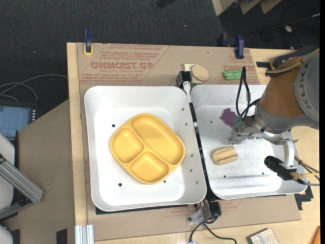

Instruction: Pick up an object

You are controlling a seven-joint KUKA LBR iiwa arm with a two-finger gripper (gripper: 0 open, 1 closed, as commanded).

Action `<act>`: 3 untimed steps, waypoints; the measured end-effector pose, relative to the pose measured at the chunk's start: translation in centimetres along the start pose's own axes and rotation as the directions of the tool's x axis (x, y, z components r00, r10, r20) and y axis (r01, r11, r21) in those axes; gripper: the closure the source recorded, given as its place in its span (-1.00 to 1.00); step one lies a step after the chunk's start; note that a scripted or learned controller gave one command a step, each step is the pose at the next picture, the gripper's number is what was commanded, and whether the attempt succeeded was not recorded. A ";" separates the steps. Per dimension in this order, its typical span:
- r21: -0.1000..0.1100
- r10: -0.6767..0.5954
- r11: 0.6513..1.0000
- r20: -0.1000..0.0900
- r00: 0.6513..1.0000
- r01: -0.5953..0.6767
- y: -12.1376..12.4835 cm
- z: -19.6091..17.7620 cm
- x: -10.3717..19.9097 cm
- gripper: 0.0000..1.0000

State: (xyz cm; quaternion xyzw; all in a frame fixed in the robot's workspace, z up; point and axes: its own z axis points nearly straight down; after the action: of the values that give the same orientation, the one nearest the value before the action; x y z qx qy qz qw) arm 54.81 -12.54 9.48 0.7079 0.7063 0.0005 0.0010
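Hovering just above the tan block, the end effector, grip unreadable, could clip the purple piece instead.

Glossy yellow plastic tray (smooth, three-welled) in a matt white bin on printed cardboard

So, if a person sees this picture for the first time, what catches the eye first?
Most likely the yellow divided tray, lying in the middle of the left bin. Next comes the grey and orange arm, which reaches over the right bin, where a tan block and a small purple object lie apart.
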 end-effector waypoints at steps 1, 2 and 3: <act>-0.011 -0.009 1.000 -0.001 1.000 0.009 0.1 -12.4 5.6 1.00; 0.001 -0.002 1.000 -0.001 1.000 0.002 -0.1 -11.7 5.3 -1.00; 0.013 0.004 1.000 -0.002 1.000 -0.004 -7.4 -5.9 2.6 -1.00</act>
State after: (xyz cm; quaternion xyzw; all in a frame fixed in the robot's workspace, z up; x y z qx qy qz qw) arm 47.44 -9.92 15.38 0.7091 0.7051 -0.0033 -0.0046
